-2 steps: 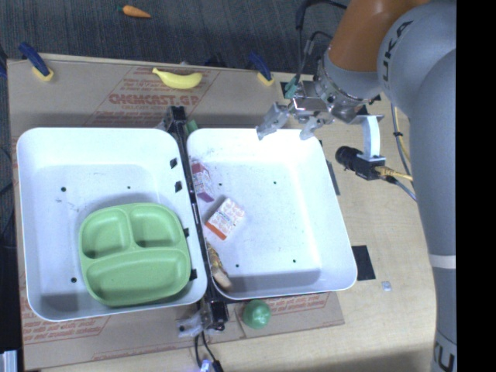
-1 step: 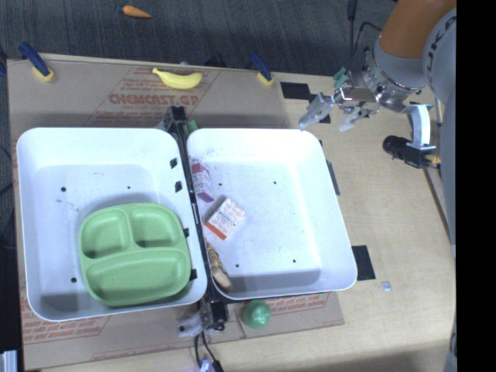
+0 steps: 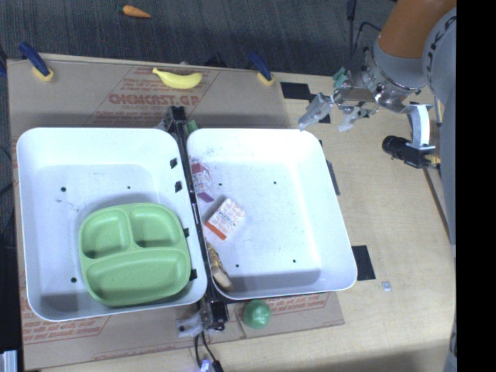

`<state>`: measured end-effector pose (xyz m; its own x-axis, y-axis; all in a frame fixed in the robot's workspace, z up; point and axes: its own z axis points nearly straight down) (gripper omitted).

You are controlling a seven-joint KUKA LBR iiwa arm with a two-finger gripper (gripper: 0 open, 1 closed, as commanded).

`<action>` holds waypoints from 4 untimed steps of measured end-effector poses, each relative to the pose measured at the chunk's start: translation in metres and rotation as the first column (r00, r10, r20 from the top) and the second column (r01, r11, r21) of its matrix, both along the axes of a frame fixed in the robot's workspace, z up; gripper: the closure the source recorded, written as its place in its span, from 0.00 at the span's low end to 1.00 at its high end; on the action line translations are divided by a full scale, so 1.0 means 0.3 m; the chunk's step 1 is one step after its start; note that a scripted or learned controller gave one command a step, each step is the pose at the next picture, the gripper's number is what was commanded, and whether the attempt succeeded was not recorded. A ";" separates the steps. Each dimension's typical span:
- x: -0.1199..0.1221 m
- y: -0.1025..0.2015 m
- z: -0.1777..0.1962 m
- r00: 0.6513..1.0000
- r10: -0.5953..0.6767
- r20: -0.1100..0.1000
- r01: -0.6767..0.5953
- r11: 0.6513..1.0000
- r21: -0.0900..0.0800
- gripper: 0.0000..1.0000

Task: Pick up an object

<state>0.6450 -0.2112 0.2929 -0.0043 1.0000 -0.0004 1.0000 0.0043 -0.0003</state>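
White-and-orange packet (image 3: 225, 218) lies tilted in the right bin (image 3: 310, 169); the fingers (image 3: 312, 113) hang spread, holding nothing.

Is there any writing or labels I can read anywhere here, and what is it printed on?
"CHEMCAST GP" or close to it, in blurry red letters: on the cardboard sheet under the bins, just below the yellow banana.
Red print along the cardboard's front edge: too small to read.
Small orange and white packet in the right bin: printing blurred, unreadable.
Wrapper near the divider: markings unreadable.
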 end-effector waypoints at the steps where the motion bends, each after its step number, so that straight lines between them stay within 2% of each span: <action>1: 0.000 0.000 0.000 1.000 0.000 0.000 0.000 1.000 0.000 0.00; 4: 0.000 0.000 0.000 1.000 0.000 0.000 0.000 1.000 0.000 0.00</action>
<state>0.6450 -0.2112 0.2929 -0.0043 1.0000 -0.0004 1.0000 0.0043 -0.0003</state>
